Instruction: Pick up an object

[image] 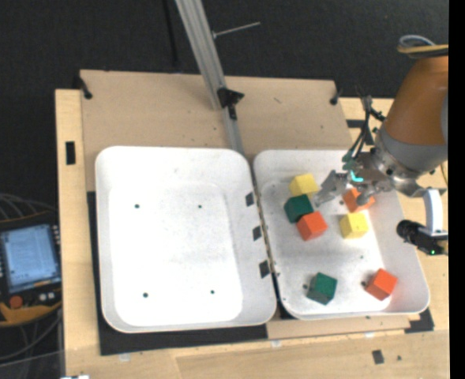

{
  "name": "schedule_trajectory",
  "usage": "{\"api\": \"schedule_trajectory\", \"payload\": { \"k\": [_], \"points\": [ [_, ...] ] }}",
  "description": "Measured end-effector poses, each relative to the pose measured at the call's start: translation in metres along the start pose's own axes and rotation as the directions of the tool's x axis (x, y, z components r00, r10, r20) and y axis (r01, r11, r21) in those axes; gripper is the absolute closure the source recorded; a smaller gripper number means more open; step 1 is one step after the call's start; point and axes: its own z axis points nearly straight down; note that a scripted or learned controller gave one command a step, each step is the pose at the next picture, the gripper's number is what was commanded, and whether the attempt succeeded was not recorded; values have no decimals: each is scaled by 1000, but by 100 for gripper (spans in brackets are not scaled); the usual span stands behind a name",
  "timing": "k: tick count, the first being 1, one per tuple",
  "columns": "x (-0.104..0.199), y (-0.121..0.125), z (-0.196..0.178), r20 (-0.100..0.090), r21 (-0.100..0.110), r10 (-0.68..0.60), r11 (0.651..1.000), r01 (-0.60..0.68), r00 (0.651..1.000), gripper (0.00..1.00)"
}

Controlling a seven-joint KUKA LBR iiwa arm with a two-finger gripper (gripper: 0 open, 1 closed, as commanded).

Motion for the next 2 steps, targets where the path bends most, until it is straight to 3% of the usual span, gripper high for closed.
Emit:
{"api": "schedule_trajectory", "payload": {
  "k": [1, 2],
  "points": [
    [0, 1, -2, 1, -5, 1, 1000, -1, 1000, 0],
    [0, 9, 55, 4, 0, 5, 1000, -5, 1000, 0]
  ]
}}
